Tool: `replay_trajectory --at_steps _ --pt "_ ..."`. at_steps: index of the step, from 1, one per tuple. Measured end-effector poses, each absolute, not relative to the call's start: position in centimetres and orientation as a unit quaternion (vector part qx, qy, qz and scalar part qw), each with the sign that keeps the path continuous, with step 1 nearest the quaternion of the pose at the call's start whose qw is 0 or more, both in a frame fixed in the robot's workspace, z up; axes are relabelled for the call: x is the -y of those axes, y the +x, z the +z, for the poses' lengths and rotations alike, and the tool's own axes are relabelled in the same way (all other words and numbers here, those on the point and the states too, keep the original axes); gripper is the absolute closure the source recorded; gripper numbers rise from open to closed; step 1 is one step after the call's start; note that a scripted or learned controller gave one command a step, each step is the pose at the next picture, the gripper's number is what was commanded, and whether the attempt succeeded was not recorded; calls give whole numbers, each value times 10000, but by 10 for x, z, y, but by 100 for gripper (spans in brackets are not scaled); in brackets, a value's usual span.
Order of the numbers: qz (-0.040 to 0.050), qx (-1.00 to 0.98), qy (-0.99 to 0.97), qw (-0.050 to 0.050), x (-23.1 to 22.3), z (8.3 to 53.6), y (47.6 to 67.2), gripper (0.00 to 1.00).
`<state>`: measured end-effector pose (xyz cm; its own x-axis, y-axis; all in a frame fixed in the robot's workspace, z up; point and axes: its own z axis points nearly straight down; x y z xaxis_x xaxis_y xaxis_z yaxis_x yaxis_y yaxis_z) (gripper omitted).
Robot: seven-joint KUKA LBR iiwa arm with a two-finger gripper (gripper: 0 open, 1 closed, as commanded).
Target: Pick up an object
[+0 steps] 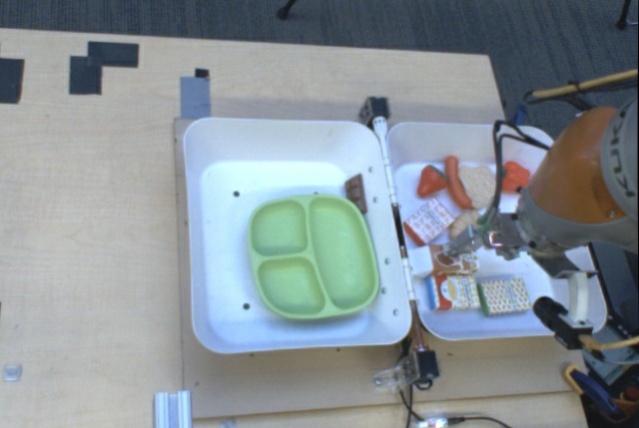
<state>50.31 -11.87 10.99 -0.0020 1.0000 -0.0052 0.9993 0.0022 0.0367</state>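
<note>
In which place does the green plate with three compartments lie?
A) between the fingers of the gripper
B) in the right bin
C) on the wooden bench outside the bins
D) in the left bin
D: the green plate rests flat on the floor of the left bin.

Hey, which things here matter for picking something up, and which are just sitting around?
For the job:
- gripper, low in the right bin
- red-and-white packet
- orange sausage-shaped piece
- orange-and-blue carton
- green patterned box

Just lying about:
- green divided plate in the left bin
- small brown piece beside the plate
</note>
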Motion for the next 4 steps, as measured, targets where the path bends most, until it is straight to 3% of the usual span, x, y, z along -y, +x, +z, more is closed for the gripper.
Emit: replay_trajectory --at_steps 1,2,3,4 --pt "107 -7074 7066 150 117 109 503 0" --pt "158 -7096 7043 140 113 123 507 100" --pt "156 -7093 7046 139 113 123 507 0" --pt "174 -7111 7027 144 112 134 509 100"
